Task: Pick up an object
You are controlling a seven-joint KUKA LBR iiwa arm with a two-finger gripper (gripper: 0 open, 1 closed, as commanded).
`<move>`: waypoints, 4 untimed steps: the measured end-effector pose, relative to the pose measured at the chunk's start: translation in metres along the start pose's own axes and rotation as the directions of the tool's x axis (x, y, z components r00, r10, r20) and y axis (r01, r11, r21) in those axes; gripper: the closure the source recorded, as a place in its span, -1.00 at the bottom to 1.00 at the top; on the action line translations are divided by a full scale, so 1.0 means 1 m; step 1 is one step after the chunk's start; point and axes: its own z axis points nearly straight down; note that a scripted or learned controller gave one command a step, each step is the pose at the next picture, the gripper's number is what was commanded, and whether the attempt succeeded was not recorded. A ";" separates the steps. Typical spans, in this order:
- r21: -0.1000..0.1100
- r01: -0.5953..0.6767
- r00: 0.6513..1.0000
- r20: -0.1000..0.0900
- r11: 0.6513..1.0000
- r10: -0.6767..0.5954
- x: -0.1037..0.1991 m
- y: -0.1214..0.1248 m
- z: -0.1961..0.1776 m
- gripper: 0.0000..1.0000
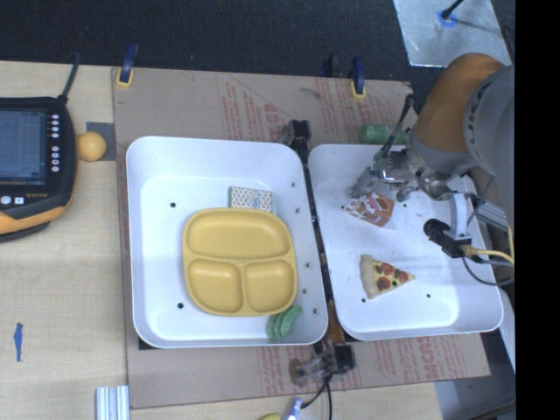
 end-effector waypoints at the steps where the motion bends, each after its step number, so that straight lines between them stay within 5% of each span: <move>1: 0.001 0.002 1.000 -0.004 1.000 -0.002 -0.002 -0.003 0.000 -1.00; 3: -0.001 0.001 1.000 -0.001 1.000 -0.001 -0.003 -0.019 -0.001 -1.00; 4: 0.028 0.003 1.000 -0.008 1.000 -0.003 -0.025 0.020 -0.029 -1.00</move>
